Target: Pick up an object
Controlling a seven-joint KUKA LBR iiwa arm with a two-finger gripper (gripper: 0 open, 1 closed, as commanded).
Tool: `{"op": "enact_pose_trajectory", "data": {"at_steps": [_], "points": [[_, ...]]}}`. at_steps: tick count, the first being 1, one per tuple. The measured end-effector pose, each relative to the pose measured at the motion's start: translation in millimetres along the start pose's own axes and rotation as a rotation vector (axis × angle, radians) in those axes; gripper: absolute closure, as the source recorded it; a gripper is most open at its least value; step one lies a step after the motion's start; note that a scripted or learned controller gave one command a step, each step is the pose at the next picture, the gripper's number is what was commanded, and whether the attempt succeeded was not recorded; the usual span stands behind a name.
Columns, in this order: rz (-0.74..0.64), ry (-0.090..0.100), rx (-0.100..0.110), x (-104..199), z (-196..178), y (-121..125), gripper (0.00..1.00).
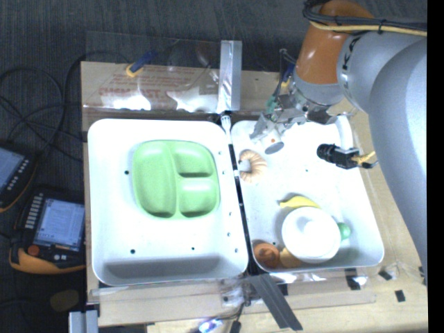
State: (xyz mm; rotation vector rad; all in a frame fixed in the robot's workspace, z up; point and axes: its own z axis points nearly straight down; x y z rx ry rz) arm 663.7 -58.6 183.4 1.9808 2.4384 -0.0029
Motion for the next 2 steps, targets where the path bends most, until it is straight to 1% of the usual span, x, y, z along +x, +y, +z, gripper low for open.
{"op": "enact_pose_trajectory", "data": {"at_steps": [1, 2], "points": [[0.622, 0.000, 0.004, 26, 1, -56, 1.00], [0.555, -0.002, 0.002, 18, -87, -60, 1.00]]}}
